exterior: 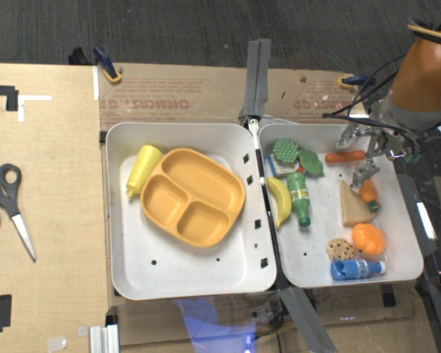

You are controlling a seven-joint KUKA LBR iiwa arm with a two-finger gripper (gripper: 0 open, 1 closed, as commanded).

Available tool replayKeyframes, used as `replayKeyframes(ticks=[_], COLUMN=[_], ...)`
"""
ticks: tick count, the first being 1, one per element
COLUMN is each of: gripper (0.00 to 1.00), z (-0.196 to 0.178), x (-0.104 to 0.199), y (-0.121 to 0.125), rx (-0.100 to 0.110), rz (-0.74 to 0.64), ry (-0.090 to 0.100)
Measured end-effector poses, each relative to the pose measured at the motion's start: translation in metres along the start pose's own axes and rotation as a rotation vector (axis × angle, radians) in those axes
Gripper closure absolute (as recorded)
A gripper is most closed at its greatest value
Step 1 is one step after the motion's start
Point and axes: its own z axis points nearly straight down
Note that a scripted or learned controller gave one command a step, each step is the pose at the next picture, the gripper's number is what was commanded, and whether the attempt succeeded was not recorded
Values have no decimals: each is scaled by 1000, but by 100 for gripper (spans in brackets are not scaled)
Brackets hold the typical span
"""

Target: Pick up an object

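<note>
Open, empty end effector hovers beside the hot dog, whose long axis runs left-right.

carrot | small, orange | right bin, beside tan wedge

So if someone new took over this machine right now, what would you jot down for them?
Gripper: low over the right bin, by the small carrot; nothing seen between its fingers.
Right bin: banana, green bottle, orange, blue bottle, cookie.
Left bin: yellow divided plate, yellow bottle.
Done: nothing lifted yet.
Left: grasp one object and raise it.
</note>
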Motion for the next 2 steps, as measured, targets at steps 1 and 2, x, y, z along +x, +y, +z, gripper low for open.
replayKeyframes(ticks=[1,2], gripper=[0,100], z=[4,-7], x=[36,34], y=[5,5], rx=[-3,-1], rz=[-9,-9], ry=[7,0])
